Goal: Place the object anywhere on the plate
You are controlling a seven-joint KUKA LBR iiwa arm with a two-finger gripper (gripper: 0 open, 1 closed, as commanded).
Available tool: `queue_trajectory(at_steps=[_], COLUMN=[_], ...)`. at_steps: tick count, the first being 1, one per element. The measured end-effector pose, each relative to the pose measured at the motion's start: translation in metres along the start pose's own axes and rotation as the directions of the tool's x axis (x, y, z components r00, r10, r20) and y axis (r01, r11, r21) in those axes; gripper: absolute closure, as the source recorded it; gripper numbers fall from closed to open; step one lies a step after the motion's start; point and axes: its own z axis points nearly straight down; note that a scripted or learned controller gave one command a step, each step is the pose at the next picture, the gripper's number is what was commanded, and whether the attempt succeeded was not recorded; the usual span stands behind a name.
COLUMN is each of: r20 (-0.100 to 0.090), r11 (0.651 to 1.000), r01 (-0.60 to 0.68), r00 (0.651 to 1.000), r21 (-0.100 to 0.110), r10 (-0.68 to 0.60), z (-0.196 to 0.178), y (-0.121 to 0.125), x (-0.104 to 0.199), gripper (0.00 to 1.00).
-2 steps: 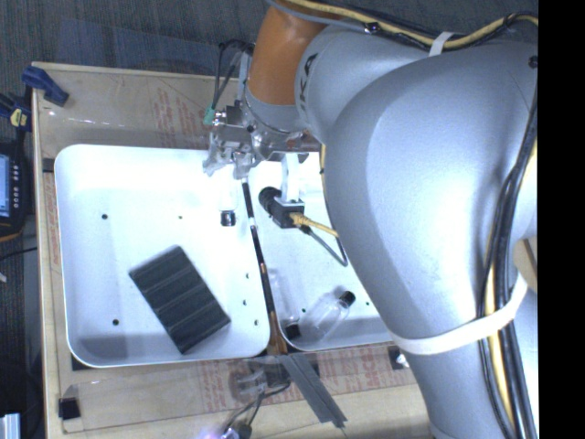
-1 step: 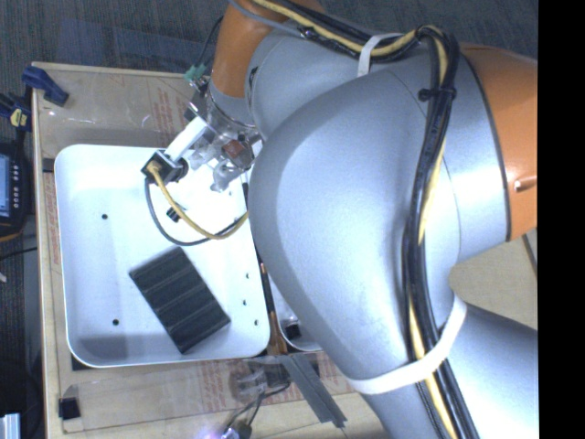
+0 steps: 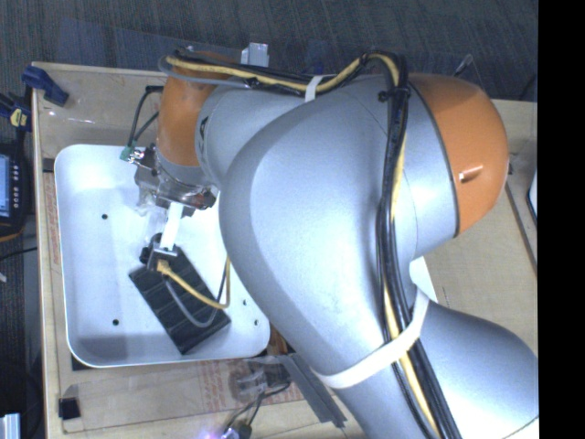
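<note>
- Reached in from the right and sprawled over most of the scene as a grey arm [image 3: 320, 245], hiding much of the counter [image 3: 137, 384] beneath its bulk.
- Ended at upper left in an orange band [image 3: 178, 117] above the wrist [image 3: 174, 188], with the wrist hung over the upper half of the left white bin [image 3: 62, 245].
- Pointed the jaws down into that bin from under the wrist. Could not tell whether open or shut, nor whether anything was held, for the tips ran into clutter at a pale strut [image 3: 170, 229].
- Found the only loose thing on show, a dark ribbed slab [image 3: 174, 311], lying flat and askew on the bin floor in its lower half, just below the jaws and near the bin's right wall.
- Could not make out whether slab and jaws were touching or merely close.
- Looped a yellow cable [image 3: 196, 291] from the jaw end across the slab's top, where it lay beside a grey one.
- Carried a black-and-yellow cable bundle [image 3: 274, 80] along the arm's upper side — tied down with a white strap [image 3: 313, 88].
- Showed a blue clamp [image 3: 41, 85] on the counter's far left corner and dark carpet [image 3: 274, 7] beyond.
</note>
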Motion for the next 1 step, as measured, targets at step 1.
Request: queue_trajectory(at_steps=[1], r20=[0.0], r11=[0.967], r01=[0.254], r00=[0.967], r21=[-0.001], r10=[-0.254], z=[-0.1017], y=[0.0496], x=[-0.0462], gripper=[1.0])
